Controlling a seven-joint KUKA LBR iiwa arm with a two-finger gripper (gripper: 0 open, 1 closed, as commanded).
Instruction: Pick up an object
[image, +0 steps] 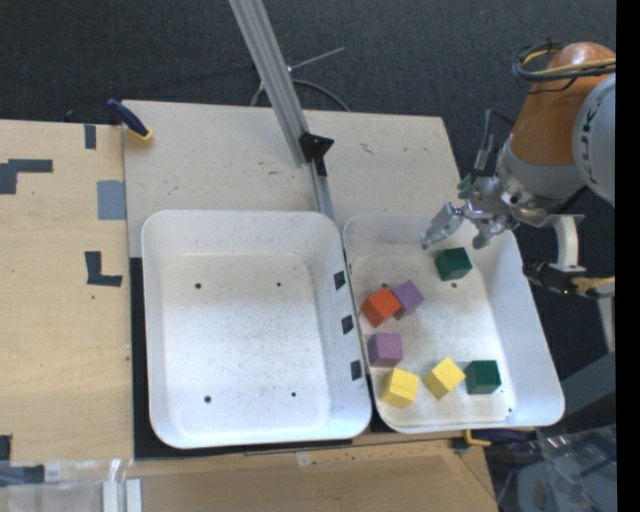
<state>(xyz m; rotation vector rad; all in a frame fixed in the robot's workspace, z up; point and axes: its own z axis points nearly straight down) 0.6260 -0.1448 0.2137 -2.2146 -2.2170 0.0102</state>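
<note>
In the camera view, the arm (560, 110) enters at about 2 o'clock, its orange band uppermost and its grey wrist angled down and toward 9 o'clock over the far corner of the right bin (530, 330). The end effector (461, 232) hangs with its 2 fingers spread apart, nothing between them, just above a dark green cube (453, 264) that lies at the bin's 12 o'clock end. The finger tips look close to the cube, but contact cannot be judged.

Toward the bin's centre an orange cube (380, 306) touches a purple cube (407, 297); a 2nd purple cube (385, 348) sits near them at 6 o'clock. Along the near edge lie 2 yellow cubes (401, 387) and a 2nd green cube (482, 376). The left bin (240, 330) sits beside it on the surface (200, 160).
</note>
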